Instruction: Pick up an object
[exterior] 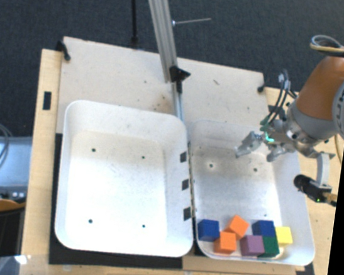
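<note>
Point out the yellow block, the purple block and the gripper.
yellow block (284, 234), camera view, top face.
purple block (251, 244), camera view, top face.
gripper (261, 147), camera view, midway between its fingers.

Blocks (246, 235) cluster in right bin's (218, 172) near end.

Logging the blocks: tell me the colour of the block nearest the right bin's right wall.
Yellow: the block by the right bin's wall, in the camera view.

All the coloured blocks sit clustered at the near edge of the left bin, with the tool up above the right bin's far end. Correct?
Not quite: the camera view shows the coloured blocks clustered in the right bin, not the left. The tool is over that bin's far end.
</note>
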`<control>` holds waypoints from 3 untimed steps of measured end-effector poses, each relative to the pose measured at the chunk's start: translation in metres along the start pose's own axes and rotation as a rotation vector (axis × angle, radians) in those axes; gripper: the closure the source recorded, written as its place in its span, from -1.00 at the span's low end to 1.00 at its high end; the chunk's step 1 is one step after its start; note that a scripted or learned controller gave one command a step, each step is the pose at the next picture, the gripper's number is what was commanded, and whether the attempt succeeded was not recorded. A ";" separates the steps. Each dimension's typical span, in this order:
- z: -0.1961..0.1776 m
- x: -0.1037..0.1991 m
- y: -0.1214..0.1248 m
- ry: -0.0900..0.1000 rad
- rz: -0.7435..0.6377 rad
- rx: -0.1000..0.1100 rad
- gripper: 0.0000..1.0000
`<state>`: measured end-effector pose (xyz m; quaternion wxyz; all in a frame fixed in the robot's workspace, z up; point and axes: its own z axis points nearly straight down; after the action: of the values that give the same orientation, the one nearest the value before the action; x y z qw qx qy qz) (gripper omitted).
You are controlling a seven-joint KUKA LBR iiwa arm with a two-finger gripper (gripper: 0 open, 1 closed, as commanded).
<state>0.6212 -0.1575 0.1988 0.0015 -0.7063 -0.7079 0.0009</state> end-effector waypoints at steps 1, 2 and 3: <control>-0.003 0.000 0.001 -0.002 -0.001 -0.004 -1.00; 0.039 -0.001 0.002 -0.003 0.002 0.000 -1.00; 0.095 -0.012 0.000 -0.003 0.004 0.001 -1.00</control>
<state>0.6204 -0.1694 0.1034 0.0009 -0.7077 -0.7065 0.0022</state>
